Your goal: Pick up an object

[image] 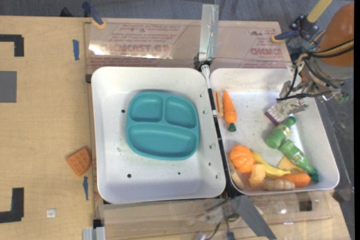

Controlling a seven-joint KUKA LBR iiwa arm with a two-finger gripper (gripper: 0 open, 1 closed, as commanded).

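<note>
Bench, two white bins; right bin [329, 146] crowded. Gripper [289, 99] over purple block [275, 114]; jaw state unclear. Descend straight, centre on block, avoid green bottle [297, 155].

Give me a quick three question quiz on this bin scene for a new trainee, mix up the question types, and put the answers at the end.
1. True or false: the teal divided plate lies in the right bin.
2. Multiple choice: what lies against the right bin's left wall, near the divider? A) the green bottle B) the carrot C) the banana
3. Fill in: the waffle piece lies outside the bins, on the ____ to the left.

Key: 1. False, it lies in the left bin. 2. B. 3. Wooden bench.
</note>
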